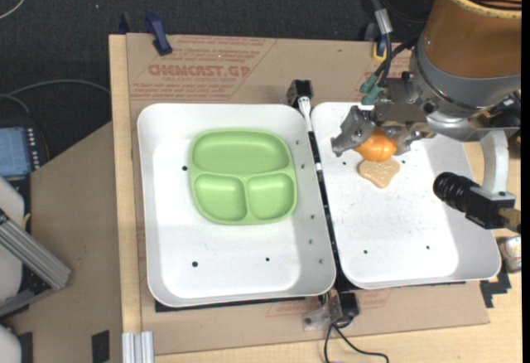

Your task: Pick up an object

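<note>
The claw (374, 140) pinches the orange ball (378, 147) over the right bin (414, 245); a steady lift seems next

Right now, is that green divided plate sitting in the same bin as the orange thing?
No, the green plate lies in the left bin, the orange object in the right bin.

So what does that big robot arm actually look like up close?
The arm is a thick rounded column, with a broad orange band above a grey wrist ring. Below it sits a dark metal gripper of blocky parts. Thin cables, some green-tipped, run down beside it from above.
</note>
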You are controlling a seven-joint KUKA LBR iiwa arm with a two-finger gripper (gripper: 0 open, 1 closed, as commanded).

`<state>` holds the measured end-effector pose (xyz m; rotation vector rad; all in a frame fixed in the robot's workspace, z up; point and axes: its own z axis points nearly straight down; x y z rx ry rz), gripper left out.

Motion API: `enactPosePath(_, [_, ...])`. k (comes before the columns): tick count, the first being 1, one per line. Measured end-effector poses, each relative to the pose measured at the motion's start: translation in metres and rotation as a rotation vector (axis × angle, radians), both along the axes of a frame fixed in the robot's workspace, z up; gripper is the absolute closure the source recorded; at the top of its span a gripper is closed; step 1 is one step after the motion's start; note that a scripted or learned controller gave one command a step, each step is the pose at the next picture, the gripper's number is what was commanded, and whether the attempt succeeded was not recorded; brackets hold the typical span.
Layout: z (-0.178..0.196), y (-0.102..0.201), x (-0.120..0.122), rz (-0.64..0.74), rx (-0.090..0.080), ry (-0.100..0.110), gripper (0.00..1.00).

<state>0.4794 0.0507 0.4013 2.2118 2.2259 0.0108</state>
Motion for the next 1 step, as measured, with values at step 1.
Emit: enactPosePath(1, [0.0073, -0.0026, 0.0008, -0.005, -0.003, 0.003, 1.00])
